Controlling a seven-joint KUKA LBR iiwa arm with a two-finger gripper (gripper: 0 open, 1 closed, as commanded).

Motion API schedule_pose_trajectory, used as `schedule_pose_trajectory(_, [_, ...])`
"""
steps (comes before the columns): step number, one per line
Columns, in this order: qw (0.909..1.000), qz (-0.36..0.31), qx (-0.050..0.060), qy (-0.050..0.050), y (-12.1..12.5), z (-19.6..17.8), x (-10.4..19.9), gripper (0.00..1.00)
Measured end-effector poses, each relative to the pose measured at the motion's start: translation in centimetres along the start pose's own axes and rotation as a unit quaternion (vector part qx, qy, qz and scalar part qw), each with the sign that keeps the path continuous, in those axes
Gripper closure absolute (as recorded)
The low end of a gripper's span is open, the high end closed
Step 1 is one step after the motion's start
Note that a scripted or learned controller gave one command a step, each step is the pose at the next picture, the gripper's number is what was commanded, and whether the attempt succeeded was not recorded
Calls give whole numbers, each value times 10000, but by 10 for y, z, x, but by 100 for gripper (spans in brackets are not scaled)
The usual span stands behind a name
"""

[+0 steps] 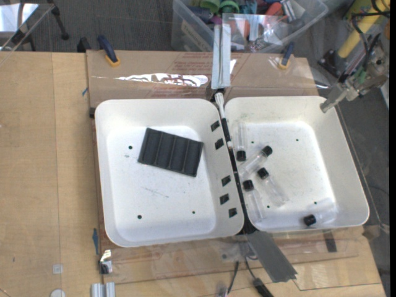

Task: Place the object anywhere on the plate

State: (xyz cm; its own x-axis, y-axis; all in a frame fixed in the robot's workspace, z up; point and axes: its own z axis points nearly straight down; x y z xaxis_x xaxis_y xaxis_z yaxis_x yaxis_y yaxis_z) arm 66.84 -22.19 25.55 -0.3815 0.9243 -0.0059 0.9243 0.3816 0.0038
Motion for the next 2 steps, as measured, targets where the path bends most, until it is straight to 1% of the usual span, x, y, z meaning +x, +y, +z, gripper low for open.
schedule_pose_trajectory(1, [10000,-4,-22,-20,1,-11,0,100])
schedule_pose_trajectory(2, [10000,-4,-18,-19,1,-11,0,0])
